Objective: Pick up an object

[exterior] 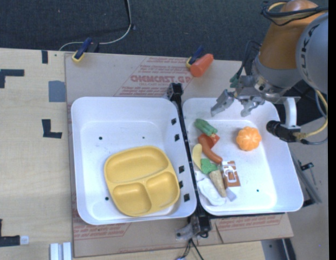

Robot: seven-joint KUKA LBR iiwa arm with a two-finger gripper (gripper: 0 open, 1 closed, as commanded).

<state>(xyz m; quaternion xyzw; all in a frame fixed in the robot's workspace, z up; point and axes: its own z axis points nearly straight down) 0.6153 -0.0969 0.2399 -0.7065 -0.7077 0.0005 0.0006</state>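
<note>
My gripper hangs spread wide and empty over the far edge of the right bin, ready to descend. The orange sits just below it, apart from the heaped toy food, so probably the easiest pick.

yellow tray | white bins | orange ball | green pepper
</note>
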